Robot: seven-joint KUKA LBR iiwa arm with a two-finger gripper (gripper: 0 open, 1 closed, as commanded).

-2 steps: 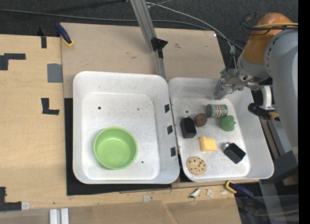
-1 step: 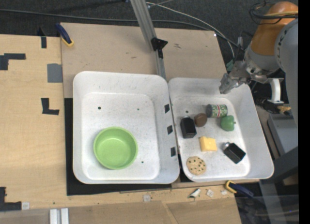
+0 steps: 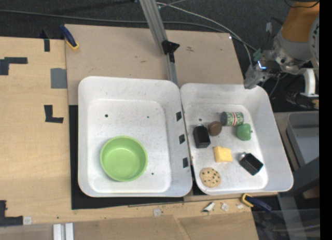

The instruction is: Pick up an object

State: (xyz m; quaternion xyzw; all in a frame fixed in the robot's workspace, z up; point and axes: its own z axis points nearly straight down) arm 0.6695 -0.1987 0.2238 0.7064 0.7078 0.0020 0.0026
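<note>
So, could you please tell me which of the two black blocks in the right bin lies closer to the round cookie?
The upright black block beside the brown ball, near the bin's left wall; the round cookie lies just below it. The other black block sits farther right.

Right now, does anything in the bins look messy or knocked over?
Only a little. The can in the right bin lies on its side beside the green toy. The bowl sits upright in the left bin. Nothing looks spilled or broken.
</note>
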